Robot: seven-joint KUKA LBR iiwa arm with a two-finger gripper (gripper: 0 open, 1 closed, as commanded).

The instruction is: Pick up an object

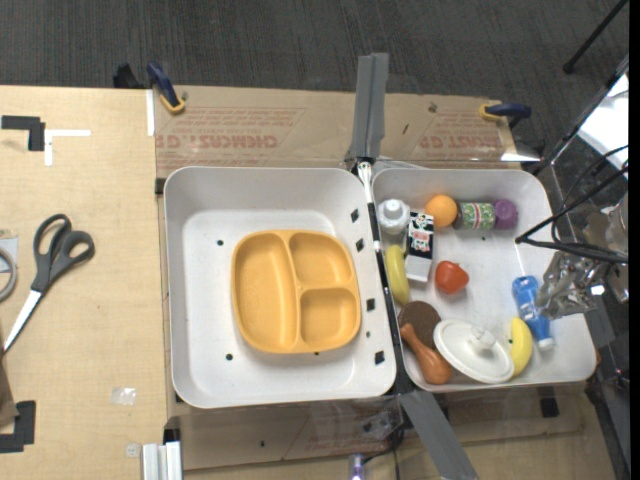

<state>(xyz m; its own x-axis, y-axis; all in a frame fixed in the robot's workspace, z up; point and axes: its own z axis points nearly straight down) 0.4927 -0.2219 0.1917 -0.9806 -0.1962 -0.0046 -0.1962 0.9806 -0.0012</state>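
Observation:
The right bin point(560, 368) holds several toys. Among them are an orange ball point(441, 210), a green and purple can point(486, 215), a white bottle point(393, 215), a black and white carton point(421, 241) and a red piece point(451, 277). Near the front lie a white lid point(470, 351), a brown drumstick point(424, 353) and two yellow bananas point(520, 342) point(397, 273). My gripper point(562, 286) hangs low over the bin's right edge, just right of a blue bottle point(528, 306) and close to it. Nothing is seen in its grasp.
The left bin point(190, 298) holds a yellow divided plate point(296, 291). Scissors point(48, 261) lie on the wooden bench at the far left. Cardboard point(260, 133) with clamps lies behind the bins. Black cables point(585, 193) cross at the right.

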